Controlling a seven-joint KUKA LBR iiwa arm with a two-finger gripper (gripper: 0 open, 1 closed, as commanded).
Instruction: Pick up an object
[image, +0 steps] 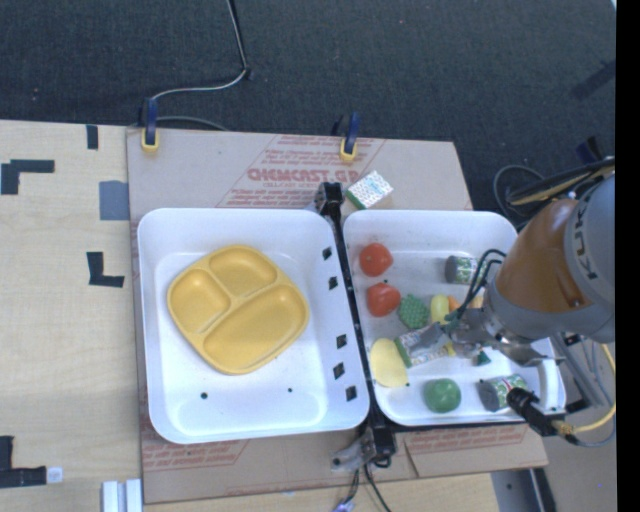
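The right bin (500, 222) holds several toy items: a red tomato (375, 259), a second red piece (383, 299), a green leafy piece (414, 312), a small yellow piece (440, 306), a yellow lemon (388, 362), a green ball (441, 395), a grey can (460, 268), a silvery packet (425, 346) and a labelled can (503, 390). My gripper (468, 332) is down in this bin, at the right end of the silvery packet and just below the small yellow piece. The wrist with its orange band (540, 265) hides what lies under it.
The left bin (160, 390) holds a yellow divided plate (237, 308). A black divider (345, 320) runs between the bins. Both bins rest on a cardboard sheet (290, 170) held by two clamps at the back. Cables hang at the right beside the arm.
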